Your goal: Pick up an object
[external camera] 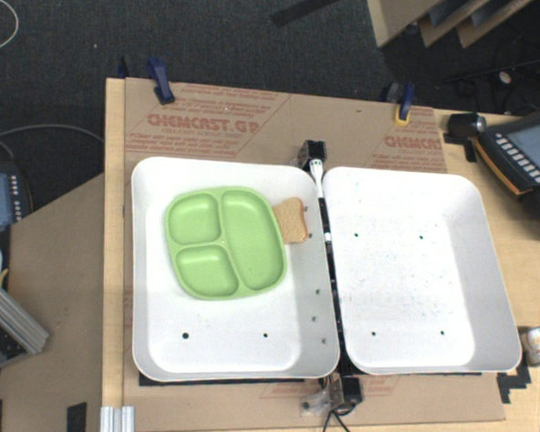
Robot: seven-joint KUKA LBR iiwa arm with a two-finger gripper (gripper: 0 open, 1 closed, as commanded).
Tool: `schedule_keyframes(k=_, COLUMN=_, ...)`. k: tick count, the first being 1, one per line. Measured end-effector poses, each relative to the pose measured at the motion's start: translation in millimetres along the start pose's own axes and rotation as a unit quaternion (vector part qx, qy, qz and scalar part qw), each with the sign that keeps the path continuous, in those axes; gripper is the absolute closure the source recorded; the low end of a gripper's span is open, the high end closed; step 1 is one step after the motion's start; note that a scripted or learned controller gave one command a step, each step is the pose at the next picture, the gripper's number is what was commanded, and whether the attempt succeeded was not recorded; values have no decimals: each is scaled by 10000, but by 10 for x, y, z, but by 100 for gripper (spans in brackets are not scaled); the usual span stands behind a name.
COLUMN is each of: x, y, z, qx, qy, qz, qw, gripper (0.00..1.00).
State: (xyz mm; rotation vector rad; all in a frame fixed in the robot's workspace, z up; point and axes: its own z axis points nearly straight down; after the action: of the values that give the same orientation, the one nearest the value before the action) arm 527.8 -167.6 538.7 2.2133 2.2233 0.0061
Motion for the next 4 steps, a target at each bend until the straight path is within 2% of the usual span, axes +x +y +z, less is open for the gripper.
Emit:
schedule_keyframes(k=1, x=-29, y=-510, z=22, qx=35, qy=6, qz=34, qw=10000, gripper=0)
schedule_keyframes(k=2, x=-27, y=-478, z=-85, qx=8, qy=-12, qz=19, qw=10000, gripper=100)
schedule_keyframes(k=3, x=322, y=-498, z=1244, qx=102, qy=25, qz=8, qw=9999, gripper=100)
schedule_keyframes(k=4, x=1999, y=-493, z=1807, qx=71, qy=25, qz=-67, qw=9999, gripper=100)
